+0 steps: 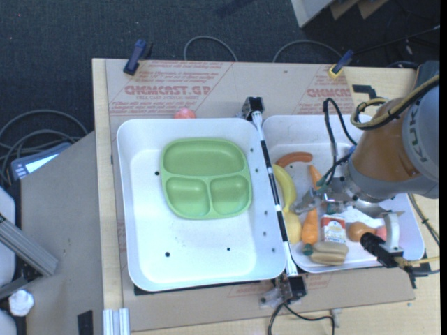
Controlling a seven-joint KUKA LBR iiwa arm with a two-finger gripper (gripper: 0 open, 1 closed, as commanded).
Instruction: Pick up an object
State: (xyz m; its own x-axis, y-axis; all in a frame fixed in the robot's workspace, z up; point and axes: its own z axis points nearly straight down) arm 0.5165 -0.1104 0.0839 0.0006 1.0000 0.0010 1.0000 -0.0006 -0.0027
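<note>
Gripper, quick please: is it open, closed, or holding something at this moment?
Gripper: low in the right bin, over the banana and carrot; open or closed cannot be told, and no object is seen held.

Plastic bins on a cardboard-covered bench.
I see two smooth white plastic bins (140, 208), a matt green plastic tray (206, 176), and brown printed cardboard (167, 86) beneath.

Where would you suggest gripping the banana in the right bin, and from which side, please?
Grip the banana across its middle, coming straight down from above. It lies flat and lengthwise beside the bin's left wall, so the fingers should probably close across its narrow width; its ends taper and crowd the sausage and other food.
</note>
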